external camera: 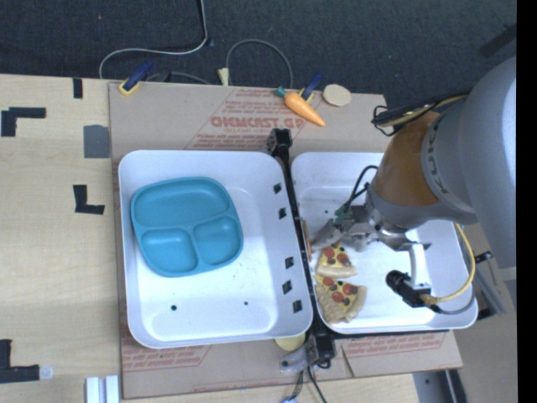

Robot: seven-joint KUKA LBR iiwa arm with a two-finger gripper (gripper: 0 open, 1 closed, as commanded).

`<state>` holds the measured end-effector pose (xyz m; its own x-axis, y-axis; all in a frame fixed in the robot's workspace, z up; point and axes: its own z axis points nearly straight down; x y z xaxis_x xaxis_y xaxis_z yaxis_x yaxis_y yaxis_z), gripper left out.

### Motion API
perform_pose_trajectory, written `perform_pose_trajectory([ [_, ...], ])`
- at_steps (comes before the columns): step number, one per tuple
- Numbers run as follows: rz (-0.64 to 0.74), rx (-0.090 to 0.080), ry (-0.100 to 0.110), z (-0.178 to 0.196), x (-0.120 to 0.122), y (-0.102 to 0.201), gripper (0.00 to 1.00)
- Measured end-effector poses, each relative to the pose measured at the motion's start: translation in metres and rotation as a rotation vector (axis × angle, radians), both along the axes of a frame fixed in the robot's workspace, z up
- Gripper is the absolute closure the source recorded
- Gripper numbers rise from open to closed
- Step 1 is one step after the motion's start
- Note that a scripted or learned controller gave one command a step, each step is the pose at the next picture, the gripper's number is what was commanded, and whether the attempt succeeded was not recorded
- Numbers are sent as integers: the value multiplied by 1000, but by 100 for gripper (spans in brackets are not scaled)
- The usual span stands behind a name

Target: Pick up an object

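Two toy pizza slices lie at the front left of the right bin (377, 317). One pizza slice (336, 262) sits just under my gripper, and the other pizza slice (341, 300) lies nearer the front wall. My gripper (337, 231) hangs low over the left part of that bin, right above the upper slice and close to it. The grey arm with its orange band (403, 170) covers much of the bin's right half. No object is visibly lifted off the bin floor.
A blue divided plate (186, 225) lies in the left bin (210, 321). Behind the bins, a toy carrot (304, 107) and a beige disc (337, 96) rest on the cardboard. A black divider (289, 225) runs between the bins. A yellow cable (457, 290) loops near the wrist.
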<state>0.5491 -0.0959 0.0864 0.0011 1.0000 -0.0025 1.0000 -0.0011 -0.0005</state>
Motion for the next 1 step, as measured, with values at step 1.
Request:
perform_pose_trajectory([
  [1, 3, 2, -3, 0, 47, -10, 0],
])
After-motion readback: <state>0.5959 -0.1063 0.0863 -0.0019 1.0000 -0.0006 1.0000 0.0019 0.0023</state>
